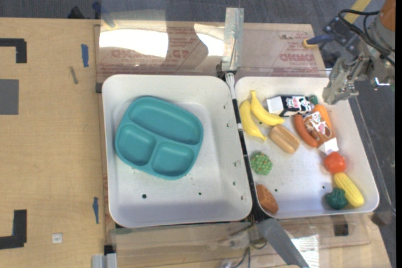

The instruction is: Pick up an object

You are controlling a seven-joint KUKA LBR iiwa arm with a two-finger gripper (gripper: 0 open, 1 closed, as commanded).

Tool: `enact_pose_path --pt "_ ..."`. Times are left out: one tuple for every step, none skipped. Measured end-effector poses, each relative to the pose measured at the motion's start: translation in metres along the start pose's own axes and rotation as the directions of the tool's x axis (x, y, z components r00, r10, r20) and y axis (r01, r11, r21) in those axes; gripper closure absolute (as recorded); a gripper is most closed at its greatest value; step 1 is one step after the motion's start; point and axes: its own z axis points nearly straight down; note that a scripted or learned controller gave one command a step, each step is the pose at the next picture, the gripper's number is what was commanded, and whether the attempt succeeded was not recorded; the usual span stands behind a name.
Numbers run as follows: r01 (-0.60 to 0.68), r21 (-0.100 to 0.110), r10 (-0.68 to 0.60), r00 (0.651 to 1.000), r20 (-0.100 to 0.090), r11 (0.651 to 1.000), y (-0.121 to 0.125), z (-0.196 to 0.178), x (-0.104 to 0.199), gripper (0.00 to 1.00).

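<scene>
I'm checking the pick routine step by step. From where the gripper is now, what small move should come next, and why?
Probably a short move inward and down over the right white bin. The gripper sits at that bin's far right corner, above the rim, with nothing between its fingers. The nearest things are the orange carrot-shaped toy and the black-and-white carton, just to its left in the view.

My metal gripper [340, 86], dull grey, sits at 3 o'clock of the view. Both white bins [188, 213] look like smooth, faintly glossy plastic. The teal tray [159, 137] at 9 o'clock is matt moulded plastic. The toy bananas [254, 116] and corn [348, 189] appear glossy plastic. The bench top [47, 154] at 8 o'clock is matt, wood-coloured board. Behind the bins, clear sheeting [135, 41] shines.
</scene>
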Motion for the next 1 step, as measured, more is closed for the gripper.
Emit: enact_pose_path --pt "-0.037 0.003 0.037 0.999 0.012 0.999 -0.0492 0.1429 -0.0246 0.0"
